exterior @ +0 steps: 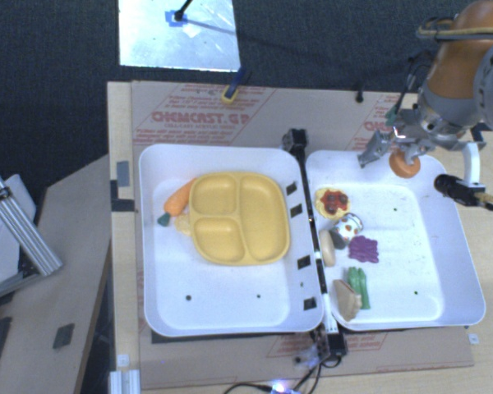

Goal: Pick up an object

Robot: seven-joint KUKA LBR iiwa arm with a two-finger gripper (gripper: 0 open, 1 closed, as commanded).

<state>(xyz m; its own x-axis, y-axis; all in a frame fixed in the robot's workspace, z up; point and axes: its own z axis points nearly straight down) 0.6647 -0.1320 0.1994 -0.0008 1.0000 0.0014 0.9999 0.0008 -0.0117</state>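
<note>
Camera view: the bench (189,109) carries two shallow white bins side by side. The left bin (160,302) holds a yellow three-compartment tray (234,217) lying flat near its centre. A toy carrot (177,198) lies against the tray's left edge, toward the far left corner of that bin, with its green end pointing to the bin's left wall. The right bin (427,277) holds a group of small toy foods along its left wall, next to the divider between the bins: a round pizza piece (333,202) farthest from the near edge, then a white and grey piece (345,225), a purple grape cluster (364,249), a pale oblong piece (327,251) touching the divider side, a green piece (359,283), and a tan bread-like piece (346,299) nearest the bin's near edge. The arm (468,52) enters from the right and is positioned over the far right corner of the right bin. The hand (403,148) sits at the bin's far rim. An orange round object (406,166) appears directly below the hand at that rim; whether it is between the fingers cannot be determined, and the finger state cannot be determined. A black cylindrical part (453,188) projects over the right bin's far right area, just beside the arm.
</note>
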